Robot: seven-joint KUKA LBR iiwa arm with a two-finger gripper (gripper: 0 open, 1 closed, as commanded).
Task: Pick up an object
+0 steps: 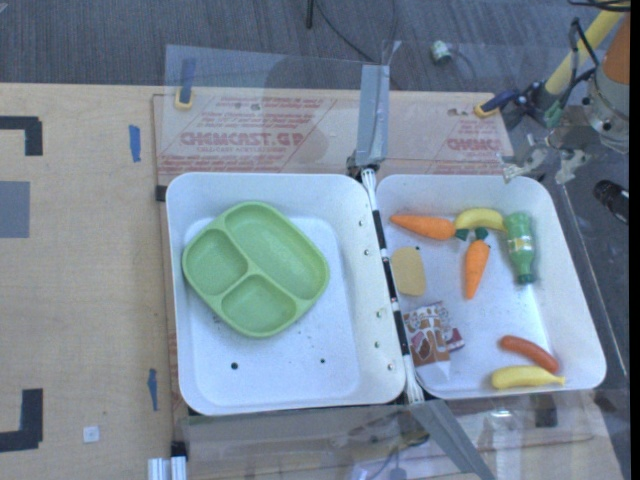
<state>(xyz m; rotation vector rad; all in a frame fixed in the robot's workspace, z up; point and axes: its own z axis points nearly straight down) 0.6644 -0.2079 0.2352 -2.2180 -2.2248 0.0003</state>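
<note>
White plastic, two shallow bins side by side on my bench feed. In the left bin [200, 368] I see a green divided plate [256, 267], three compartments, nothing on it. The right bin [575, 298] carries the candidates: an orange carrot [424, 227] lying across near the top, a yellow banana [479, 218] just beside it, a second carrot [475, 266] pointing downward, a green bottle [519, 247] toward the right wall, a tan block [408, 271] close to the divider, a printed packet [432, 334] below it, and a red sausage [528, 351] near a second banana [525, 377] at the bottom right. The gripper [545, 153] sits at the upper right, past the right bin's far corner, well apart from every item; I can't tell its state.
</note>
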